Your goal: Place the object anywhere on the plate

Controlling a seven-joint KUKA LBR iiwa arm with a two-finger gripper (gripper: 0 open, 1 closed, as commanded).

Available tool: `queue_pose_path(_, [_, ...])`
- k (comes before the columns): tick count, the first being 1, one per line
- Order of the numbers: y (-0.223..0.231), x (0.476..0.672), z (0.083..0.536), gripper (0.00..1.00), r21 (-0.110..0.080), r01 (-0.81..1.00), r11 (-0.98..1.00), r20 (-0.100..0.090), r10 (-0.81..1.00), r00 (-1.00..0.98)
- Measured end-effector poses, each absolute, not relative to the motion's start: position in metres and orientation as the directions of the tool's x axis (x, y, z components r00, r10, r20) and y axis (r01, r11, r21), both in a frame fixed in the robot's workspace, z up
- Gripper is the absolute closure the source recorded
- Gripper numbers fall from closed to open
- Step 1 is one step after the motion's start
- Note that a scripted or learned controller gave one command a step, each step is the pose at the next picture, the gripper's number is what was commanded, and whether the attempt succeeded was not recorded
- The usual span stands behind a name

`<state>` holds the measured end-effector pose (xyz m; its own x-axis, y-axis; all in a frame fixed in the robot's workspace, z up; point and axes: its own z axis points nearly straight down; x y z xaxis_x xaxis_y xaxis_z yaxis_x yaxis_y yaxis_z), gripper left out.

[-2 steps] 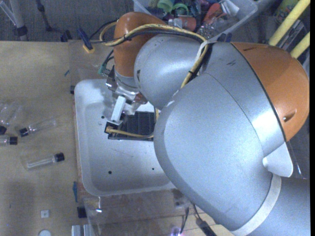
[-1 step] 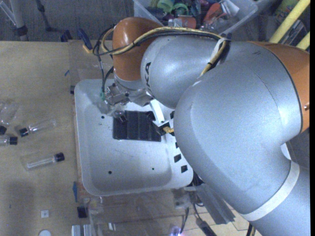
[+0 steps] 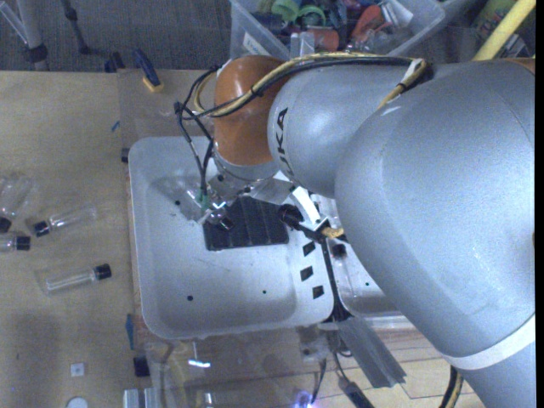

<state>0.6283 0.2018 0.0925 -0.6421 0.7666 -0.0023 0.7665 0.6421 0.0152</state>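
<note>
White bin (image 3: pixel 170 296) | dark plate (image 3: pixel 251 228) touching hand (image 3: pixel 212 206)

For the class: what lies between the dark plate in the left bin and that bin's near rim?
In the camera view, bare white bin floor, with two small dark specks, lies below the dark plate.

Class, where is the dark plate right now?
The plate lies in the left bin, toward its upper right, just below the arm's orange band.

1. One fixed camera sits above the bench (image 3: pixel 59 143), looking down at a slant.
2. It stands close: the arm (image 3: pixel 408 185), entering from the right, hides most of the right bin (image 3: pixel 365 300).
3. The left bin (image 3: pixel 161 253) lies mid-frame.
</note>
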Motion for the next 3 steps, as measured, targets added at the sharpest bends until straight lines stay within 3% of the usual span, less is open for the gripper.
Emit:
queue_pose_path(1, [0.213,0.659,0.148,1.00,0.003,0.577,0.817,-0.003,0.577,-0.817])
queue_pose_path(2, [0.225,0.625,0.228,1.00,0.004,0.277,0.961,-0.004,0.277,-0.961])
queue_pose_path(3, [0.225,0.656,0.298,1.00,0.003,-0.130,0.992,-0.008,-0.130,-0.992])
